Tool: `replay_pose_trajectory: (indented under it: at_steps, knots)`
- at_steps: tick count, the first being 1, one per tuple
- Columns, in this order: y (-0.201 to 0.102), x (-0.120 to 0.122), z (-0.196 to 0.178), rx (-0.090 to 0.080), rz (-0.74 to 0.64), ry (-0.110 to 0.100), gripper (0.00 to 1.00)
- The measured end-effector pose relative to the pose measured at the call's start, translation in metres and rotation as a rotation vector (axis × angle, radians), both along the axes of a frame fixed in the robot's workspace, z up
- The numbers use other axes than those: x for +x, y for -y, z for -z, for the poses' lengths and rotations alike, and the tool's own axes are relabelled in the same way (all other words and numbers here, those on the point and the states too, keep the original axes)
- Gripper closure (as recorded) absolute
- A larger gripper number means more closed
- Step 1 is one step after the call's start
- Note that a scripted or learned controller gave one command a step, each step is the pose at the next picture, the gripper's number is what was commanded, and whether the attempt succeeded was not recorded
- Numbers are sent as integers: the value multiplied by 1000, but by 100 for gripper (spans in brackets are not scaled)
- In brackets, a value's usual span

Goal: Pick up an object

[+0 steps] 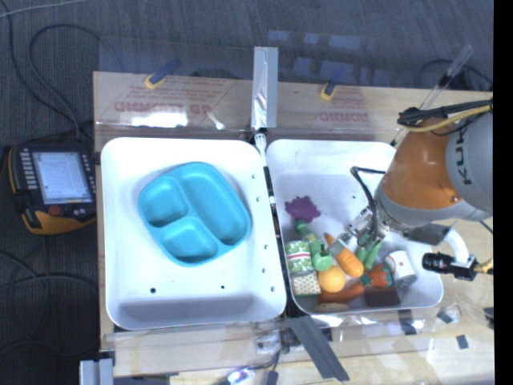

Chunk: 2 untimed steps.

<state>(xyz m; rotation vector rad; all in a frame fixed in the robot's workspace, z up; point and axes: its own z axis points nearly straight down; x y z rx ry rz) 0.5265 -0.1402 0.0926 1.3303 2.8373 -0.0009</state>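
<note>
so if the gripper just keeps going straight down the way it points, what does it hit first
Probably the carrot: the gripper points down over the toy pile in the right bin, just above it. Depth is hard to judge from this slant.

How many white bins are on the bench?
2. The left white bin holds a blue divided plate; the right white bin holds a pile of toy food by the gripper.
</note>
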Motion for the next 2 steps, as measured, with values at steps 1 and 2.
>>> replay_pose_trajectory:
  at_steps: [1, 2]
  knots:
    - [-2, 2, -10, 4, 0, 5, 100]
    - [-37, 45, -146, 3, 280, -6, 100]
